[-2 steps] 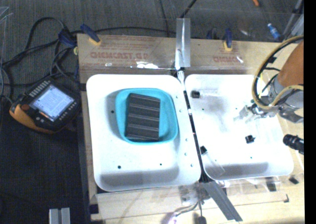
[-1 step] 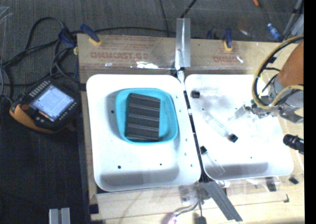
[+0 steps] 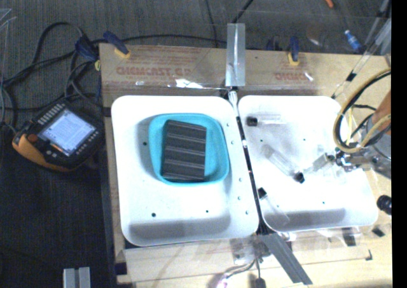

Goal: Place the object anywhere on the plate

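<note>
A dark grey ribbed block lies flat on the light blue plate, which sits in the left white bin. The block rests fully inside the plate's rim. My gripper is far from it, over the right edge of the right white bin, with the arm and looped cables coming in from the right. Nothing shows held at the gripper.
Clear plastic pieces with small black caps lie in the right bin, and another black cap sits near its back left. A metal post stands behind the bins' shared wall. A control pendant lies on the floor at the left.
</note>
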Tool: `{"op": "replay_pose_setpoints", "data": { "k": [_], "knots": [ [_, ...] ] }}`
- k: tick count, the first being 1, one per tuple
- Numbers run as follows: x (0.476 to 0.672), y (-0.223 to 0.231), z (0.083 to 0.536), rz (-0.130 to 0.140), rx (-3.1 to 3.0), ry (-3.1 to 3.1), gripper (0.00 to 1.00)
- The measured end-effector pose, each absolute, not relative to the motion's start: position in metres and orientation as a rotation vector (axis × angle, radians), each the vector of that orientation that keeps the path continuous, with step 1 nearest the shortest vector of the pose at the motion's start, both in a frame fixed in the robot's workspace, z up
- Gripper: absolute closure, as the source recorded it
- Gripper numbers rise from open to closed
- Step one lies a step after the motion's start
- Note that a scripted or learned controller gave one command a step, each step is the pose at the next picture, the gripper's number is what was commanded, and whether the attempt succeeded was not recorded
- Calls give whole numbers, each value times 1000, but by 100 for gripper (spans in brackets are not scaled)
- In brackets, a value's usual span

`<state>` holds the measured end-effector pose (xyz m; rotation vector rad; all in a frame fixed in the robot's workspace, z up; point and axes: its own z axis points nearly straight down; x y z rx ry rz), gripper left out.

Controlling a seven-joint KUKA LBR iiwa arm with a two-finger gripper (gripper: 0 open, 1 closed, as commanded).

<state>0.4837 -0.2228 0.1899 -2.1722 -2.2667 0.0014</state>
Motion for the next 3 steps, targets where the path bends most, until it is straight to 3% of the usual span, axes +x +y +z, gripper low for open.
{"op": "replay_pose_setpoints", "data": {
  "k": [2,3],
  "knots": [
    [484,-223,190,1,-2172,-2267,0],
    [483,-98,189,4,-2297,-2139,0]
  ]
}}
